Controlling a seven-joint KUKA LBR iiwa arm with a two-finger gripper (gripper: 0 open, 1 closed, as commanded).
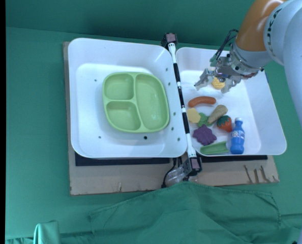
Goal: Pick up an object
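Tool (215, 80) hangs over the back of the right bin (273, 121), fingers spread open, nothing between them; a small yellow-orange toy piece (219, 84) sits right under and between the fingers, not gripped as far as the view shows. That piece looks like the likely target: small, light, hard plastic by the look, probably a bit slick, so a squeeze across its narrow width from straight above seems best. Exact shape is too small to tell. The rest of the toy food lies nearer the front of the same bin: red sausage (202, 101) just in front of the tool, then yellow round piece (193, 115), tan oblong piece (217, 114), strawberry (224, 123), purple grapes (204, 134), green pea pod (214, 148), blue bottle (237, 136) standing upright. All look light and rigid, not fragile; the bottle could tip if bumped. These 7 are clustered, some touching, so grabs there risk nudging neighbours. The target is apart from the cluster, with open bin floor to its right and behind, and the sausage is the only near neighbour. The bin's back wall and the divider rail (180, 93) between the 2 bins are close on the left, so a descent needs to stay clear of both. The left bin (85, 90) holds a green 3-compartment plate (136, 101), well apart. The green-covered desk (34, 111) lies open all round.
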